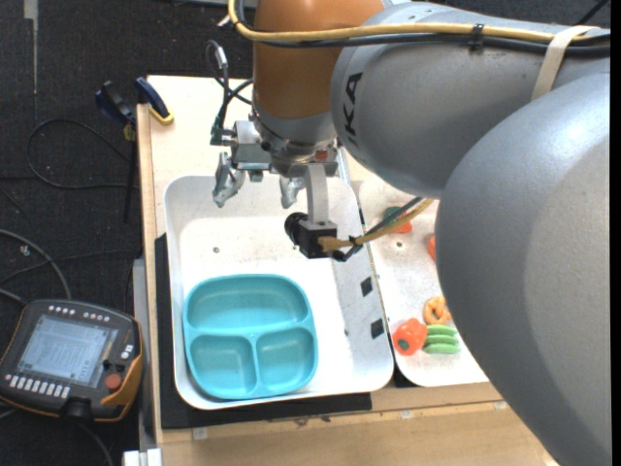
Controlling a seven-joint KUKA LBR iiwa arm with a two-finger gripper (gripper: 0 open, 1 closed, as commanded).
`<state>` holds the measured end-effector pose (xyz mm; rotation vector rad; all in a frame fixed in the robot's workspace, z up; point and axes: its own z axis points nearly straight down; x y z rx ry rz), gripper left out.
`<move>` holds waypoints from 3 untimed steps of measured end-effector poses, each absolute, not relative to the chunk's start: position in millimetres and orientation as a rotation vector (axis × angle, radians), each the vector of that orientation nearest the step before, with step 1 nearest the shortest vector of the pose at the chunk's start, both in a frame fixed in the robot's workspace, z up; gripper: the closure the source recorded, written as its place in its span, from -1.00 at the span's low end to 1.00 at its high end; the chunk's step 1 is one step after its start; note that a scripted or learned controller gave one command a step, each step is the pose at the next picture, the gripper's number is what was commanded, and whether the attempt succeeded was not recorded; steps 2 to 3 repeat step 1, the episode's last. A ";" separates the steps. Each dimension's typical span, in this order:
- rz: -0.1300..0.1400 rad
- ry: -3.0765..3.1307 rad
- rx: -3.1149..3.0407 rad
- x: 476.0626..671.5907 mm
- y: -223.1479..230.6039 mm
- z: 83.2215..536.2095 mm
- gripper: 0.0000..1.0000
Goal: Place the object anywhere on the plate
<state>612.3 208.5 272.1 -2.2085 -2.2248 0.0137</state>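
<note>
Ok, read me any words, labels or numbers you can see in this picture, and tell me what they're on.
"KA": dark letters on the grey arm, apparently the end of a longer word, cut off by the arm's curve.
Pendant screen and buttons: too small and blurred to read.
Plate, bins: no text.

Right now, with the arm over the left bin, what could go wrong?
1. The end effector hangs above the bin's back, apart from the plate; I see nothing between its fingers, so a place move may deliver nothing.
2. The toys, such as the red pepper and green pods, lie in the right bin, partly under the arm, so picking looks awkward.
3. A dark part hangs below the wrist and could catch the bin rims.
</note>
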 end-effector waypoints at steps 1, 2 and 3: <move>0.001 -2.229 -2.214 615.6 206.2 287.6 1.00; 0.001 -2.229 -2.214 615.6 206.2 287.6 1.00; 0.001 -2.229 -2.214 615.6 206.2 287.6 1.00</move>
